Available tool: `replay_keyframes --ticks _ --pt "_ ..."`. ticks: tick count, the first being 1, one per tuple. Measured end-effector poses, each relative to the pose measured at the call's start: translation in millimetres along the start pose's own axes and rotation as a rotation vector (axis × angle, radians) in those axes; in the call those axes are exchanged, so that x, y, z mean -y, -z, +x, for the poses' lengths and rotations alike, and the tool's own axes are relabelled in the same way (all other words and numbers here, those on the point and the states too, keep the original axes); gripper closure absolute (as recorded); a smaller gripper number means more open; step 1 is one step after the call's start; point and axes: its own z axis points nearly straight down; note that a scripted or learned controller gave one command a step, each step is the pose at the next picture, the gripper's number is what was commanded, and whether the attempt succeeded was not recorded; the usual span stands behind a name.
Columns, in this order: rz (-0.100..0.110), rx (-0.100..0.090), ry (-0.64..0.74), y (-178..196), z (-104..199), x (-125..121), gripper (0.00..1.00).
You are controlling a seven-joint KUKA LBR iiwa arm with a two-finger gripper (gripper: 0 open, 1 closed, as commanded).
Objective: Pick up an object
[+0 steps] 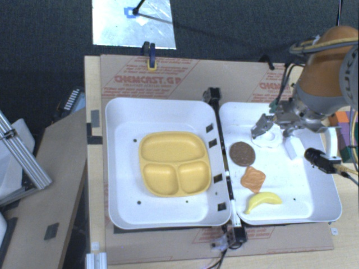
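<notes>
The right bin holds a brown round disc, an orange lump and a yellow banana in a column along its left side. A small white object lies on the bin floor further back. My gripper hangs over that white object at the back of the right bin, up and to the right of the brown disc. Its fingers are spread apart, one grey fingertip to the left and one pale fingertip to the right. I see nothing gripped between them.
The left bin holds a yellow divided plate. A black divider runs between the bins. A black part with a cable sticks out by the right bin's far side. Cardboard lies under both bins.
</notes>
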Motion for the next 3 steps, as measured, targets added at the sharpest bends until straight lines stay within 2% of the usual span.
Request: replay_keyframes --ticks 1,3 --pt "-0.011 0.001 0.002 5 0 -2 0.00" --pt "-0.006 0.000 -0.001 -116 -6 -9 0.00"
